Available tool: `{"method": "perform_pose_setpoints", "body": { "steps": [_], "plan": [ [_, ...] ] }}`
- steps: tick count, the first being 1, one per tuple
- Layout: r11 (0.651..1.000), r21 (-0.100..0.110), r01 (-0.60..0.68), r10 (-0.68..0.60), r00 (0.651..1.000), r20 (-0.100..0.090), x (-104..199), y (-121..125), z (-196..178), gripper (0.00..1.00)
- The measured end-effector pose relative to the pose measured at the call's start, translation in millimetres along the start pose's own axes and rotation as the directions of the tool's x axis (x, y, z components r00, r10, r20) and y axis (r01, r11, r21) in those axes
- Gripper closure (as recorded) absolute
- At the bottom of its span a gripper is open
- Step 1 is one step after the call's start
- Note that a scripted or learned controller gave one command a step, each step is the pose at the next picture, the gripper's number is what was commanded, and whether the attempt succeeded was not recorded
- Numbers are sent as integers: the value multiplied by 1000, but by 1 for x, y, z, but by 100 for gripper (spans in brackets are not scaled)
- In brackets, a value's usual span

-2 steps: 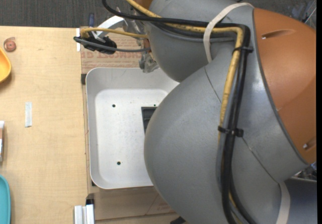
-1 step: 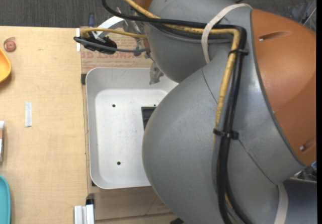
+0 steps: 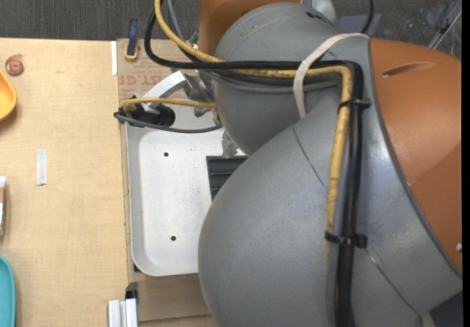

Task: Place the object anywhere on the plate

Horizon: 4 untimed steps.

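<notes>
Arm [image 3: 316,193] bulk covers the white bin [image 3: 158,200]; claw state cannot be told. Advise confirming a grasp before travelling to any plate.

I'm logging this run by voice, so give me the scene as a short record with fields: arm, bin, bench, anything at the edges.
arm: grey and orange arm covers most of the right and centre of the view
cables: yellow and black cables strapped along the arm
bin: shallow white bin, its right part covered by the arm
bench: light wood surface left of the bin
left edge: part of an orange object and part of a teal object
</notes>
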<state>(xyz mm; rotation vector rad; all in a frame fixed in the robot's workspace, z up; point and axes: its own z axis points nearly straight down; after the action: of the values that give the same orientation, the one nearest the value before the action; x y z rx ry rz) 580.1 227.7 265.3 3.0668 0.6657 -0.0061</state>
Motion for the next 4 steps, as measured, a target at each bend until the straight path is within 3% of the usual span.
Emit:
{"method": "perform_pose_setpoints", "body": {
  "steps": [1,2,3,4],
  "plan": [
    [1000,-3,-1,1,1000,3,0,2,-8,100],
    [922,0,388,-388,922,2,47,21,-54,100],
    [870,1,492,-492,870,3,0,0,2,100],
    [800,2,600,-600,800,3,10,4,1,100]
  ]
}}
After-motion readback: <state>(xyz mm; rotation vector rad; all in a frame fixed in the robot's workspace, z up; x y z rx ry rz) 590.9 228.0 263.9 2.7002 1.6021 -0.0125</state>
